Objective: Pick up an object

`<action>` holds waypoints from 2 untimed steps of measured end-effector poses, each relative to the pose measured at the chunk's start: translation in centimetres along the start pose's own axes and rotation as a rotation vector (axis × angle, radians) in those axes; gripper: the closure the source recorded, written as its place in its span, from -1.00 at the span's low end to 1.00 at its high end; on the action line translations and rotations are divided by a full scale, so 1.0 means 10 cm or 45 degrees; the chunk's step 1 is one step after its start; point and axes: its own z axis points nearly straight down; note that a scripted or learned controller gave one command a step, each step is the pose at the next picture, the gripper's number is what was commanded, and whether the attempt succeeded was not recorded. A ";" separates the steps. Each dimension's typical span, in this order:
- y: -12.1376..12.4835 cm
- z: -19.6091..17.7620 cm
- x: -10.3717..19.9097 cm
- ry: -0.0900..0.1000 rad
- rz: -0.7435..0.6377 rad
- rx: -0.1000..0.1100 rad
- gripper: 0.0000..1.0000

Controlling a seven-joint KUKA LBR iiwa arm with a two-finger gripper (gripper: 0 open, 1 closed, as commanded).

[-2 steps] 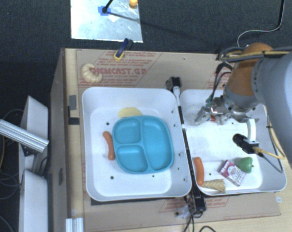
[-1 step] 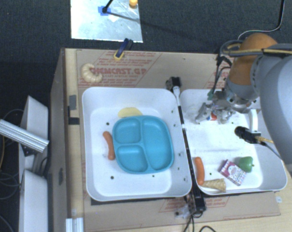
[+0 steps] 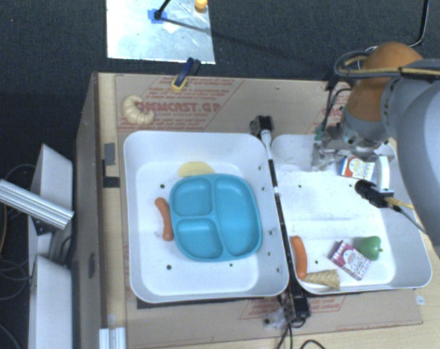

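Two white bins on bench: left bin has blue tray, sausage; gripper over right bin's back corner, grip state unclear; green pepper near front.

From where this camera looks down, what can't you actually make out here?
- Gripper in the camera view: its fingers are blurred against the right bin's far corner and crowded by the wrist, so what it is doing is unclear.
- Small carton: partly covered by the arm; label unreadable.
- Yellow item: its near part lies behind the blue tray.
- Purple packet: print too small.
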 end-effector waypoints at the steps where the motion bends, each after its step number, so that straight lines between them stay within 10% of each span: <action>1: -0.47 -1.16 -0.53 -0.005 0.001 -0.021 1.00; 2: -0.47 -1.14 -0.52 -0.003 0.000 -0.016 -1.00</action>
